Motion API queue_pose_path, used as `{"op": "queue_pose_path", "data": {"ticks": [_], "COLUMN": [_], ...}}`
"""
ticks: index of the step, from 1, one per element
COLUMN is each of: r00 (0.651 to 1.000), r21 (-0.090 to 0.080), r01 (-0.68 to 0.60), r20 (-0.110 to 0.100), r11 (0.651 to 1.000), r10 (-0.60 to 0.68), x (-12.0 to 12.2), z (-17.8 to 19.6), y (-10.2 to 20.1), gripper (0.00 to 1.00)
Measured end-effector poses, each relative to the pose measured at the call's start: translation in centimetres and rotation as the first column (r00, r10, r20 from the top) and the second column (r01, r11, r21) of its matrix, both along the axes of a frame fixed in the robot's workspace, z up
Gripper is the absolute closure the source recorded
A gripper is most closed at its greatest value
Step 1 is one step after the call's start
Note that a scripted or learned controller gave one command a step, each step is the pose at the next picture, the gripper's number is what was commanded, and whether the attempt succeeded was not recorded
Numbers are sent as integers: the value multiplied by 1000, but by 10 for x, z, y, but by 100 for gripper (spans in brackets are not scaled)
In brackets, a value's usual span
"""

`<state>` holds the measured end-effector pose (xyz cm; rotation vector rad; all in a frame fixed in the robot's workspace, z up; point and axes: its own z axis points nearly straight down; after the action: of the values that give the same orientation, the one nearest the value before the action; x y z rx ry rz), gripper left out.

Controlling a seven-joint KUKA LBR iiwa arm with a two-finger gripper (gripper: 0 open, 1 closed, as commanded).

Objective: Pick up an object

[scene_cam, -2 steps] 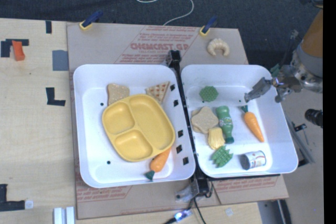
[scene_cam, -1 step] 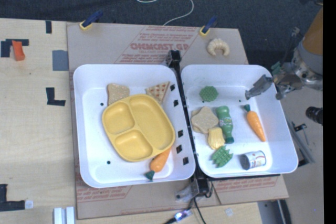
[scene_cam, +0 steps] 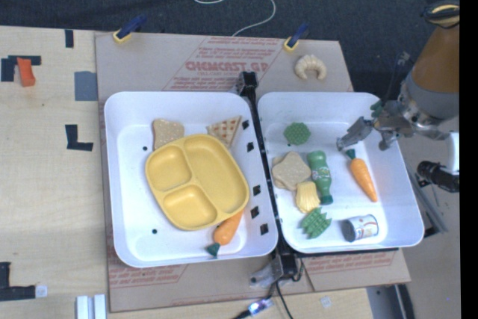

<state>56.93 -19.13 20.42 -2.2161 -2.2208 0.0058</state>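
Observation:
My gripper (scene_cam: 367, 139) hangs over the right side of the right bin (scene_cam: 407, 194), open, with nothing between its fingers. Just below it an orange carrot (scene_cam: 364, 178) lies on the bin floor, its top end near the fingertips. Further left in the same bin are a green round piece (scene_cam: 297, 134), a bread slice (scene_cam: 290, 171), a green bottle (scene_cam: 321, 175), a yellow corn piece (scene_cam: 307, 198), a green leafy piece (scene_cam: 317, 223) and a small can (scene_cam: 361, 228).
The left bin (scene_cam: 119, 160) holds a yellow divided plate (scene_cam: 196, 181), a toast (scene_cam: 167, 132), a waffle wedge (scene_cam: 228, 129) and a second carrot (scene_cam: 226, 229). A croissant (scene_cam: 310, 67) lies on the cardboard behind the right bin.

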Motion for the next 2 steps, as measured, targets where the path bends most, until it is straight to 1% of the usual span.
{"op": "queue_pose_path", "data": {"ticks": [1,2], "r00": [1000,1000], "r21": [1,-2], "r01": [0,-1], "r20": [-2,15], "r11": [1000,1000], "r10": [0,1], "x": [-2,1], "z": [-64,-100], "y": [6,6], "gripper": [0,0]}}
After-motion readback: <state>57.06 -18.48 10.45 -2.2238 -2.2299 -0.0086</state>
